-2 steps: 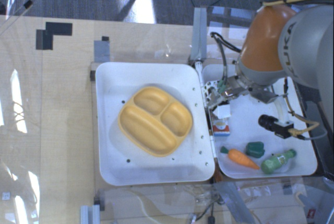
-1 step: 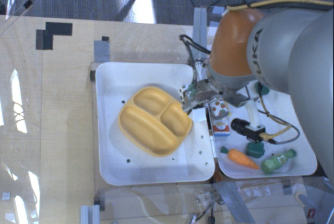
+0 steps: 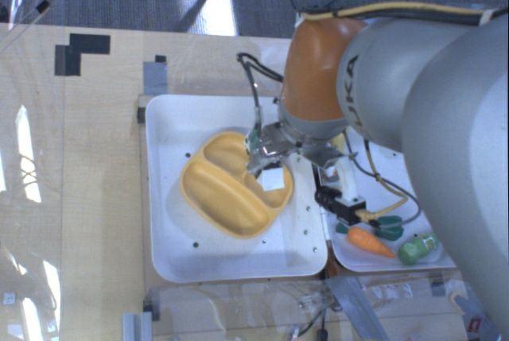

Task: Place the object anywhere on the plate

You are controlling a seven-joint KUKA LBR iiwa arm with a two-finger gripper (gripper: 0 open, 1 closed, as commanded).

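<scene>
Claw (image 3: pixel 265 160), grip impossible to tell, over glossy yellow divided plate (image 3: pixel 227 192); tapered orange carrot (image 3: pixel 371 242) apart.

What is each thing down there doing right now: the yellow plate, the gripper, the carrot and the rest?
Yellow plate: flat in left bin, right way up.
Gripper: low over the plate's right part.
White object: at the gripper's tip, on the plate's edge.
Carrot: lying in right bin.
Green object: lying beside carrot.

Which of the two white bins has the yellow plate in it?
The left bin, the one farther from the arm's side, holds the yellow divided plate. The right bin holds a carrot and a green item instead.
</scene>
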